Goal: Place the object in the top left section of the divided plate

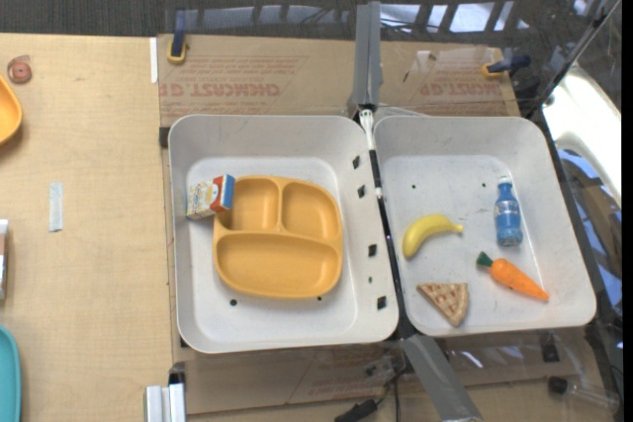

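Left bin (pixel 188 311): divided plate (pixel 279 237) near centre; small carton (pixel 210 197) touching the plate's upper-left edge. Right bin (pixel 554 311): banana (pixel 430 234) at centre-left; bottle (pixel 507 212) to its right; carrot (pixel 513 277) in front of the bottle; pizza slice (pixel 445 300) in front of the banana.

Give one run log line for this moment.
plate: left bin, sections bare | carton: beside plate | banana, bottle, carrot, pizza slice: right bin
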